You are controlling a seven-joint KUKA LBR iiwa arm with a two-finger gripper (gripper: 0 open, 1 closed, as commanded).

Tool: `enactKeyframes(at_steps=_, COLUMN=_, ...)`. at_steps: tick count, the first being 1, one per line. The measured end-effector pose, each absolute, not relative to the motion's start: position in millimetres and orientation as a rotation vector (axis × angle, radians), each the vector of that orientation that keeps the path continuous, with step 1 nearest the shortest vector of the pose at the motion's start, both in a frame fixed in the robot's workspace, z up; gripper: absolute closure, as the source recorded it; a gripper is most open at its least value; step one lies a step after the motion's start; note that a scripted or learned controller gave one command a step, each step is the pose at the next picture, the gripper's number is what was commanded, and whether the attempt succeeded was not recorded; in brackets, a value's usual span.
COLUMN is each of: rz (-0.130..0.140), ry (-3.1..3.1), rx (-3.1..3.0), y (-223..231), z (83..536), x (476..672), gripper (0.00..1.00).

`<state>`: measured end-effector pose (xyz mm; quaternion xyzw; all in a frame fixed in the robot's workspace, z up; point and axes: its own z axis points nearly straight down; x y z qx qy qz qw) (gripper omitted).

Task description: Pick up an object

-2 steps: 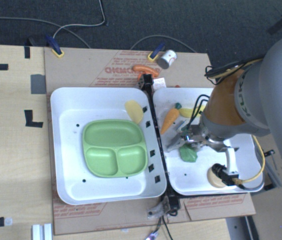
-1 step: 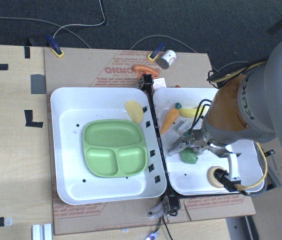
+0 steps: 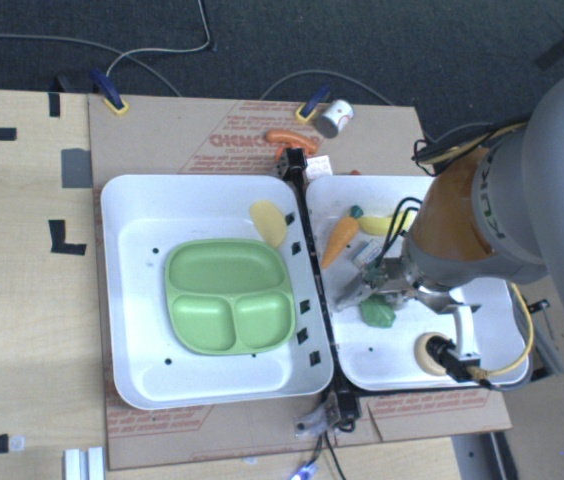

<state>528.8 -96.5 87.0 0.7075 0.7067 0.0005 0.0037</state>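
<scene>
Crowding the right bin (image 3: 402, 373), toys hug its left wall.

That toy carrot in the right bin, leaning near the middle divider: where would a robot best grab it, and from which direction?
Probably across the middle of the carrot, coming straight down from above. It lies lengthwise at a slant, thick end up-right, thin tip toward the divider, so closing across its narrow width suits the long shape. The tip side is crowded by the wall; the yellow piece sits close to the thick end.
</scene>
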Motion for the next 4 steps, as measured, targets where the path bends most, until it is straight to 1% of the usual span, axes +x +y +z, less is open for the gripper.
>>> enactKeyframes(at_steps=1, rz=0.001, ry=2.219, rx=2.22, y=-97, z=87, x=540.8, gripper=0.0)
enactKeyframes(at_steps=2, rz=0.006, ry=2.217, rx=2.213, y=-96, z=87, x=521.8, gripper=0.0)
enactKeyframes(at_steps=3, rz=0.004, ry=2.225, rx=2.219, y=-100, z=87, x=525.0, gripper=0.0)
enactKeyframes(at_steps=4, rz=0.002, ry=2.216, rx=2.217, y=-96, z=87, x=524.2, gripper=0.0)
